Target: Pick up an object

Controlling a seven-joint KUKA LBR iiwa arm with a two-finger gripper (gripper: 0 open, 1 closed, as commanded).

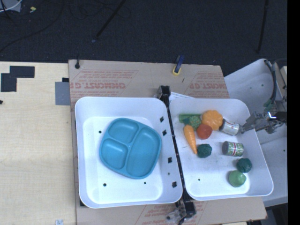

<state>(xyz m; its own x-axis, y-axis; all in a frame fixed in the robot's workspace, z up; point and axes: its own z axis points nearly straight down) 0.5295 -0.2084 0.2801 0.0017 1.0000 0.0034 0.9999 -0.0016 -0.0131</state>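
Note:
The right bin (260, 184) holds several toy foods: an orange (212, 119), a red tomato (204, 131), a carrot (190, 138), a green vegetable (191, 120), a dark green piece (204, 150), a labelled can (233, 148), another dark green piece (243, 165) and a light green fruit (236, 178). A small silver can (229, 127) lies on its side near the right wall. My gripper (253, 122) reaches over the bin's right rim, its tip just right of the silver can. It is small and dark here.
The left bin (89, 182) holds a blue divided plate (130, 147). A black divider (169, 139) joins the two bins. Both sit on brown cardboard (122, 81) over a wooden bench (33, 149). A white surface (248, 81) lies at the right.

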